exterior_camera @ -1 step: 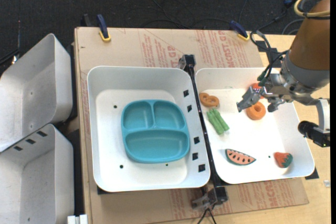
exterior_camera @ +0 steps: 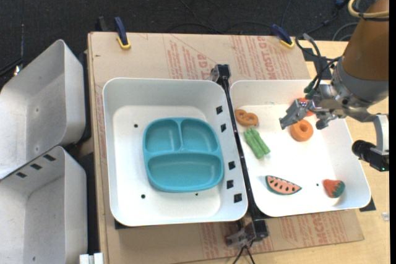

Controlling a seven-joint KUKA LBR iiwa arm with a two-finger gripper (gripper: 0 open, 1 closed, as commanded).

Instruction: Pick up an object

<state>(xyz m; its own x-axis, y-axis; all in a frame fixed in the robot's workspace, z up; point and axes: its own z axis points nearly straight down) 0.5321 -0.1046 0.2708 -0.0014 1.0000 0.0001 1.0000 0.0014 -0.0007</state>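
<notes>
Gripper (exterior_camera: 304,113) hangs in the right bin (exterior_camera: 352,195), fingers apart, clasping nothing. Orange ring (exterior_camera: 302,131) lies just beneath, near the bin's back wall. Likely light, rigid, smooth plastic; low profile. Best pinched across its outer rim, fingers straddling.

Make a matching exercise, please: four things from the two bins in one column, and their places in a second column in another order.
Things:
1. plate
2. pretzel
3. watermelon slice
4. orange ring

Places:
A. right bin, near front edge
B. right bin, just under the gripper
C. left bin, in the middle
D. right bin, by its left wall, above the green piece

Pairs: 1-C, 2-D, 3-A, 4-B
</notes>
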